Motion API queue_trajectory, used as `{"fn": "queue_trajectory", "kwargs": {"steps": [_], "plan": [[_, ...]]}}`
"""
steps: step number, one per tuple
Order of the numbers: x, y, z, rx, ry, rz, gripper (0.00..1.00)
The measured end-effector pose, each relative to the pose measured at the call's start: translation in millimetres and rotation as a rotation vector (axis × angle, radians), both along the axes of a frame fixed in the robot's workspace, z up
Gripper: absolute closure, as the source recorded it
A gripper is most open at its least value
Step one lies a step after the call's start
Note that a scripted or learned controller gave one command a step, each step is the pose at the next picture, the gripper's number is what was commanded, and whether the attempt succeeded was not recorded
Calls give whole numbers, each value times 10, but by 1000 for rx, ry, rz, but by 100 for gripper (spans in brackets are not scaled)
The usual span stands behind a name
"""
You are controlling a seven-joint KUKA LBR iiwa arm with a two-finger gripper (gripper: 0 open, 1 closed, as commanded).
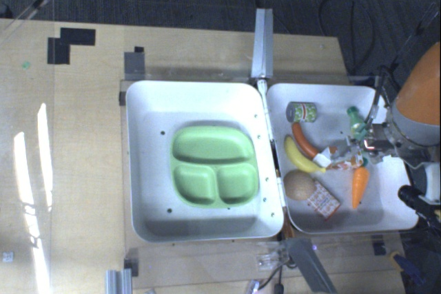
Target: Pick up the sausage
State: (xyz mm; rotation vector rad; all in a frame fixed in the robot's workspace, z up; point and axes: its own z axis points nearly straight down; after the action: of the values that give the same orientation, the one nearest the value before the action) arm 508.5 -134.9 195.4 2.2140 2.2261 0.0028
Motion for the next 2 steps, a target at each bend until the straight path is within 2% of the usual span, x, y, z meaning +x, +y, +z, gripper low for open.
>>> {"fn": "queue_trajectory", "kwargs": {"steps": [1, 2], "plan": [[545, 338, -657, 0, -7, -50, 0], [767, 336, -1070, 0, -11, -128, 0]]}}
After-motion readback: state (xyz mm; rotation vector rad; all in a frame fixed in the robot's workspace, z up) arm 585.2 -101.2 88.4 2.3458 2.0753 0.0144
